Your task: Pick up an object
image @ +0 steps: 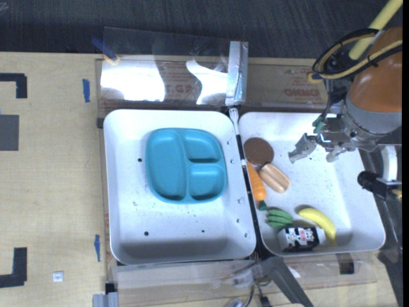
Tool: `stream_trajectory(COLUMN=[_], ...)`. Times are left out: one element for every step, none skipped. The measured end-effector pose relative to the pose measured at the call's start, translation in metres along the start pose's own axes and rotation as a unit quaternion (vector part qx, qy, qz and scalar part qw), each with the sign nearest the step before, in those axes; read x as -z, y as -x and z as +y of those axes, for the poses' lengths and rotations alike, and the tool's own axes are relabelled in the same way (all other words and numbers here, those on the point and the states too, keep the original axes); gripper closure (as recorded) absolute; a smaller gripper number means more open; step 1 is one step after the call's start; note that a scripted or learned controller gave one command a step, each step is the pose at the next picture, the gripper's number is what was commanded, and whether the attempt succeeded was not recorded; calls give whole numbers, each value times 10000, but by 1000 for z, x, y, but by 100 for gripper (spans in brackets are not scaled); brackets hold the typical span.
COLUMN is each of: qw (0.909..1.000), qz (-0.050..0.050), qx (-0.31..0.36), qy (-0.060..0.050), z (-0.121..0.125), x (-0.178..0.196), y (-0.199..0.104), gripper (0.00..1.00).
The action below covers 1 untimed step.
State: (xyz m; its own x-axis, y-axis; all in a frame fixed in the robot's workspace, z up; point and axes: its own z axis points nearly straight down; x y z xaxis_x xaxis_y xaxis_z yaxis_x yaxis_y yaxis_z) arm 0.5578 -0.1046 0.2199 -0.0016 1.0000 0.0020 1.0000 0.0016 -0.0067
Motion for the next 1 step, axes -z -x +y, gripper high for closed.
stream_trajectory(qw=[10000], qz=[4], qx=[-4], qy=[-10], z=[0], x=[8], y=[0], gripper=[100])
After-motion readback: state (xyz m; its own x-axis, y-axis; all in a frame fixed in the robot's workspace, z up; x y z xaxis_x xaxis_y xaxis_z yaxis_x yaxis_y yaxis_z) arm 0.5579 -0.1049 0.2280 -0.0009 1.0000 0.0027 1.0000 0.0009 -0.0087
